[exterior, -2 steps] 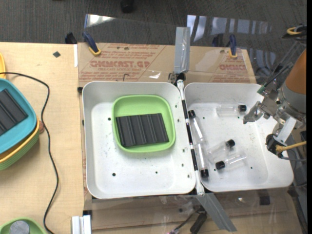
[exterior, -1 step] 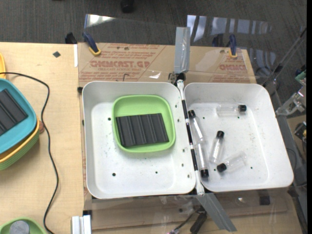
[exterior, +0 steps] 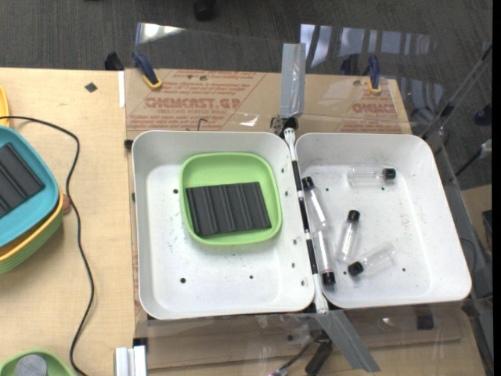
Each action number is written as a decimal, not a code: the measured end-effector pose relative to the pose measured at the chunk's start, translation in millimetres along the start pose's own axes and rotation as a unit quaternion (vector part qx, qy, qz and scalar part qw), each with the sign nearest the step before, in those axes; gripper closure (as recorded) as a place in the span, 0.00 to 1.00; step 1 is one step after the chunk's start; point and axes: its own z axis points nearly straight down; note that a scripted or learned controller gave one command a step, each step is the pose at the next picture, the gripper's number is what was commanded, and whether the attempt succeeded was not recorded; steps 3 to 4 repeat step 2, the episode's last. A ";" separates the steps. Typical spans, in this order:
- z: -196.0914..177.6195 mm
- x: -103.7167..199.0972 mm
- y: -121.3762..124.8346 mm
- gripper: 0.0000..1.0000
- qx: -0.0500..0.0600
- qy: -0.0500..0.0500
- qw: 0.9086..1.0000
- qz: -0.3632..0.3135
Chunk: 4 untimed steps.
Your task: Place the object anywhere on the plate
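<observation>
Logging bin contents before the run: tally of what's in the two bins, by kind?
Clear vials: 5, in the right bin
Green plate: 1, in the left bin
Dark ribbed mat on the plate: 1
Total: 7

Red print on brown cardboard sheet [exterior: 235,100] behind bins: large word reads roughly "CHEMCAST GP", last letters unclear. Same red print on right part of cardboard [exterior: 376,106], behind right bin, only partly legible. Smaller red lines above and below large word, too small to read. No other legible text, numbers or labels on bins, plate or vials.
</observation>
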 end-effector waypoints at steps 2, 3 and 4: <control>-64.9 78.6 47.8 0.00 0.000 0.000 0.987 0.161; -64.9 78.6 47.8 0.00 0.000 0.000 0.987 0.161; -64.9 78.6 47.8 0.00 0.000 0.000 0.987 0.161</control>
